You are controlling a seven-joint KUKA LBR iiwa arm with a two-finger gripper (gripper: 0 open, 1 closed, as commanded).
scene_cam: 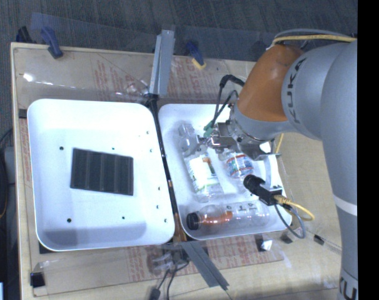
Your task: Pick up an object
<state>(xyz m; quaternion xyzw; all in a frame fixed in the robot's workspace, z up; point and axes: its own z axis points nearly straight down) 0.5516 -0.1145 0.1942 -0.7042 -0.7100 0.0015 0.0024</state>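
You see claw low in right white bin, poised over clear plastic bottles for pick; claw state: cannot tell.

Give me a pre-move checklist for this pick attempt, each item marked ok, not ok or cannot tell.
1. Tool over the right bin: ok, it hangs above the bin's upper half.
2. Objects available: ok, a clear bottle with a black cap lies along the near wall; a white-labelled bottle lies mid-bin.
3. Tool holding something: cannot tell, the wrist hides it.
4. Cable clear of the bin: not ok, it loops by the bin's right corner.
5. Left bin contents: ok, a dark ribbed pad lies flat.
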